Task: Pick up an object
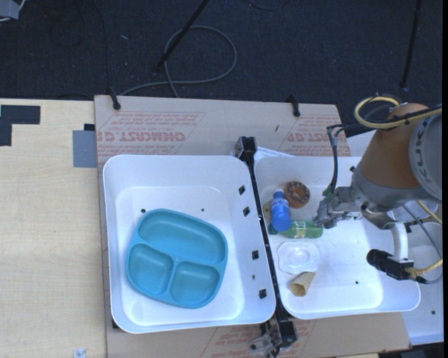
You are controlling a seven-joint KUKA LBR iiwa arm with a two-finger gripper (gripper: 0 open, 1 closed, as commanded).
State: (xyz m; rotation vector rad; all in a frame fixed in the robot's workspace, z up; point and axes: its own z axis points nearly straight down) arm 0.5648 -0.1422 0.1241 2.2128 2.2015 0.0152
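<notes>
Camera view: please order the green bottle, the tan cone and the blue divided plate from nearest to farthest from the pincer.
1. Green bottle, right bin, lying just left of the pincer.
2. Tan cone, right bin, toward the front edge.
3. Blue divided plate, left bin, across the divider.

Arm [403, 159] comes in from the right, over the right edge of the right-hand bin [358, 304]. Grey body, orange band bulging above the wrist. Wrist angled down and leftward. Gripper [326, 213] sits low inside that bin, near its middle, toward the far side. Cables loop off the wrist. Finger spacing too small and dark to read.
</notes>
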